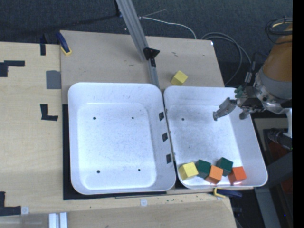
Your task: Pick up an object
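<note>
Leftmost, the left bin [116, 137] offers nothing to grasp, and a lone yellow cube [179, 77] sits on the worktop [109, 56] just behind the seam between the bins. Moving right, the right bin [204, 132] holds the likely targets: a yellow block [188, 169], a dark green block [204, 167], an orange block [215, 174], a second green block [225, 165] and a red-orange block [237, 174], bunched along its near wall. The end effector [223, 110] hangs over that bin's far right part, well apart from the cluster, which lies toward the camera from it and slightly left. Its tip seems bare, though whether it is spread or pressed together I cannot tell at this blur.
</note>
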Motion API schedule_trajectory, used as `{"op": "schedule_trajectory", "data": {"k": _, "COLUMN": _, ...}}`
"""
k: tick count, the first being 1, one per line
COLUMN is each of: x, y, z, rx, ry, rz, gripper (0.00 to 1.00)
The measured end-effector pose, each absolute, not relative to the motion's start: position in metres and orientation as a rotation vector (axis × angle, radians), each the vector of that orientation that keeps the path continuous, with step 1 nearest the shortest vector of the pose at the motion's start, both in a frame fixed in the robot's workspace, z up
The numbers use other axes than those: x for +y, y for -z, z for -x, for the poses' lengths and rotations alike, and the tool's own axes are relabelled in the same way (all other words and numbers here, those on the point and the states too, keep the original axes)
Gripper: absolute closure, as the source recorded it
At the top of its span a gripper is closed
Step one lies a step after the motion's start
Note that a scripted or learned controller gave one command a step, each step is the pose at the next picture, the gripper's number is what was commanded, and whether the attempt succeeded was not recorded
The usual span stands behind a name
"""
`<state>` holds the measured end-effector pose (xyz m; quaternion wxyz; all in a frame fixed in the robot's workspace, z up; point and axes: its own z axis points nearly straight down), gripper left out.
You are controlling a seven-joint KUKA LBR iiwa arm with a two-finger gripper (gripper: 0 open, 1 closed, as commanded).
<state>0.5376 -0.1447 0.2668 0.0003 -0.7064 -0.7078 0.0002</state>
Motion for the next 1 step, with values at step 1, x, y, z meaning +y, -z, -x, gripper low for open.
{"op": "schedule_trajectory", "data": {"k": 1, "x": -0.0864, "y": -0.1468, "z": -0.5383, "rx": -2.219, "ry": -0.008, "rz": 2.211, "gripper": 0.00}}
